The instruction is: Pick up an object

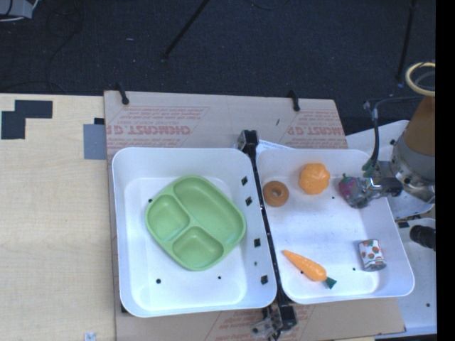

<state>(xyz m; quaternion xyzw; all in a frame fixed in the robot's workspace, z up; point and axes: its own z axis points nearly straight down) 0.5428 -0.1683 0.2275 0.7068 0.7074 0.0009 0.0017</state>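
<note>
Gripper (359,189) low at right bin's (341,290) right wall, against small purplish object (348,187). Jaw opening and any hold: cannot tell. Probably light, rigid plastic; best grasped across the middle. Object's shape blurred, partly hidden by gripper. Orange ball (313,178) near.

One plate (195,222), one carrot (307,266), one can (371,254)

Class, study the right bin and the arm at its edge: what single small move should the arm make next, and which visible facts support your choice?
Probably a short descent onto the purple toy. The tool sits right by it at the right bin's far right side, while the orange ball, doughnut, carrot and can all lie farther off. Whether the toy is already gripped is unclear.
</note>
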